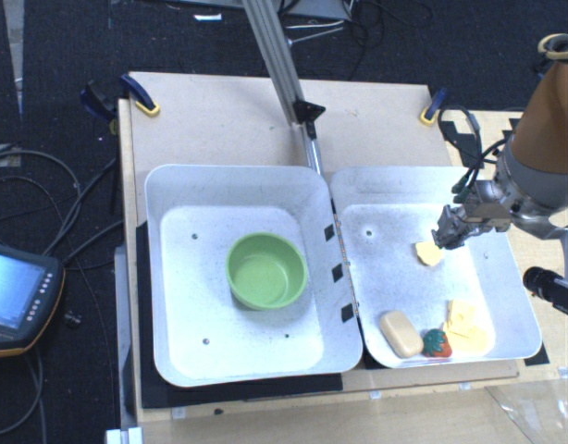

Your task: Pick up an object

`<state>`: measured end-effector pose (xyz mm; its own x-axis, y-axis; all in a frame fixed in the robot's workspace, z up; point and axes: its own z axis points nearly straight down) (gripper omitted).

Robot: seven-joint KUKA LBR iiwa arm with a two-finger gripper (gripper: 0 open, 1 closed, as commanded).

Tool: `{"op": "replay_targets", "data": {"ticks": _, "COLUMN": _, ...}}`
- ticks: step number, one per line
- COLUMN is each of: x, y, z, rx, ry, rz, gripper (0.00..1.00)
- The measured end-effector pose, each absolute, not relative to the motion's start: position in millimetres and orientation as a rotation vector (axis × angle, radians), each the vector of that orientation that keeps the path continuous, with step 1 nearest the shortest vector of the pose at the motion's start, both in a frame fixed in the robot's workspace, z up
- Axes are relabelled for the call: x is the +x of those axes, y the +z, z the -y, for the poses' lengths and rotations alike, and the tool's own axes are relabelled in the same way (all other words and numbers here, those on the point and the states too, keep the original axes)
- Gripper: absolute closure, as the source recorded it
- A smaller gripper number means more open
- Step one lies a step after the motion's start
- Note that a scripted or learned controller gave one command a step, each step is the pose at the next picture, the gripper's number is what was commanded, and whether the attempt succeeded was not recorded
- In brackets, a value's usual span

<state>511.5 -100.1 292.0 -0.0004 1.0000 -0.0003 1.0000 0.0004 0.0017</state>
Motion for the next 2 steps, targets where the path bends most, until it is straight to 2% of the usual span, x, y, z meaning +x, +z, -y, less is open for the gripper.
{"op": "replay_targets", "data": {"ticks": 1, "x": 527.8, "y": 288.3, "z": 47.0, "rx": 2.216, "ry": 0.0, "rz": -2.227, "gripper": 1.0}}
{"op": "replay_targets", "data": {"ticks": 2, "x": 547.5, "y": 263.2, "z": -3.6, "rx": 2.218, "ry": -0.002, "rz": -2.228, "gripper": 1.0}}
